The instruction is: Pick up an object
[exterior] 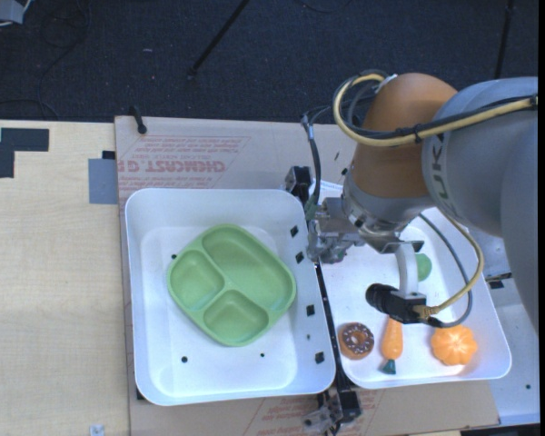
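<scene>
One bin [163, 371] held one plate [232, 284], the second bin [495, 357] one donut [355, 340], one carrot [392, 341] and one orange [453, 345]; the tool's [331, 243] grip couldn't be told.

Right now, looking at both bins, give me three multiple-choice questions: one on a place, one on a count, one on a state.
1. Where is the plate?
A. left bin
B. right bin
C. bare bench

2. How many compartments does the plate have?
A. two
B. three
C. five

3. How is the donut?
A. lying flat
B. lifted in the air
C. stacked on the plate

Answers:
1 A, it lies inside the left bin's walls.
2 B, one large well and two smaller ones show.
3 A, it rests flat beside the carrot.
</scene>
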Controlling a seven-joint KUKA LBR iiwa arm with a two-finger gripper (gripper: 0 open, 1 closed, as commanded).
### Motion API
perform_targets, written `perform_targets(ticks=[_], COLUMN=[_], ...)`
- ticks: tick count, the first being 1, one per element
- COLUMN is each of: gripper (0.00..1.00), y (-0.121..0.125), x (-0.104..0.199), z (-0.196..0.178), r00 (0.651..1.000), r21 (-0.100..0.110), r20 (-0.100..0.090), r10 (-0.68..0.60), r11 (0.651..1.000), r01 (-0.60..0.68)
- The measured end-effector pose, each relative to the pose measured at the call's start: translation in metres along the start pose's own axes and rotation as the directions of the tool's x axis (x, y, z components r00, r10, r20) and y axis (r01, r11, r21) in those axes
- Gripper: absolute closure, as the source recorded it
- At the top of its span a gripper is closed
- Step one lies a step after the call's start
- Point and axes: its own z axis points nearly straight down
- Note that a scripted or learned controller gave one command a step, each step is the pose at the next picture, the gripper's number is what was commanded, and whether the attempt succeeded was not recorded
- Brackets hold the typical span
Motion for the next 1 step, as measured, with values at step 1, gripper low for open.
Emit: perform_targets(ticks=[1], gripper=[1.00], y=[-0.0275], x=[0.0449], z=[0.0078], r00=[1.000], r21=[0.002], r20=[0.001], r10=[0.000], r11=[1.000], r01=[0.000])
